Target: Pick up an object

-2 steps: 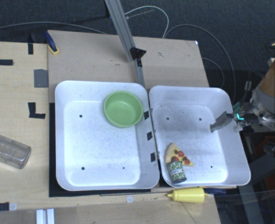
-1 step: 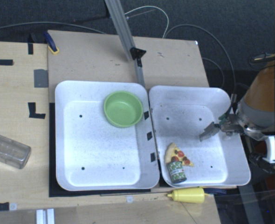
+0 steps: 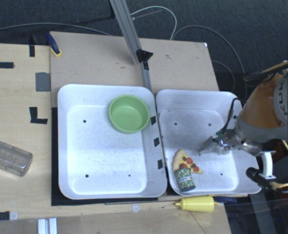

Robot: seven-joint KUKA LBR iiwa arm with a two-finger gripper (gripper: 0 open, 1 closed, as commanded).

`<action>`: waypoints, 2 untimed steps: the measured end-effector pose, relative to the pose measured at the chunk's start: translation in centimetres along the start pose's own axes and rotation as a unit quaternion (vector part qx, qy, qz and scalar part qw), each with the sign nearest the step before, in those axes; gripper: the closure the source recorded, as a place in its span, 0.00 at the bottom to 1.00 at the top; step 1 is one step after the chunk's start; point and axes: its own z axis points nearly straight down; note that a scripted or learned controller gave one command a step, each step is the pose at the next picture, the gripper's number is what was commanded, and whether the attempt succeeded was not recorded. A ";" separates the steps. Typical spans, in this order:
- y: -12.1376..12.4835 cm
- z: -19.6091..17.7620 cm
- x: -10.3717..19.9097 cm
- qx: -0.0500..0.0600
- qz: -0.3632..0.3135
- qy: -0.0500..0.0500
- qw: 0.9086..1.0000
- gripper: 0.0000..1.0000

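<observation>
at the far left of the table, a clear plastic container lies on its side, well apart from the bins. the left bin holds a green bowl, upright near its back right corner. past the divider, the right bin holds two small things close together near its front left: a pizza slice toy and, touching it on the near side, a small green can lying down with its long axis running roughly front to back. a yellow bottle rests on the table just outside the front rim of that bin.

the gripper sits low over the floor of the right bin, to the right of the pizza slice and the can, and nothing lies between its fingers. they look slightly spread, pointing left toward the toys. the nearest candidates for a pick lie to the gripper's left and a little toward the front edge, so the coming move is likely a short shift that way before pinching across the can's narrow width or the slice.
</observation>
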 end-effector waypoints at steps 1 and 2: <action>0.1 1.8 0.0 -0.004 0.000 -0.002 1.000 0.00; 0.1 0.8 0.1 -0.005 0.000 -0.001 1.000 1.00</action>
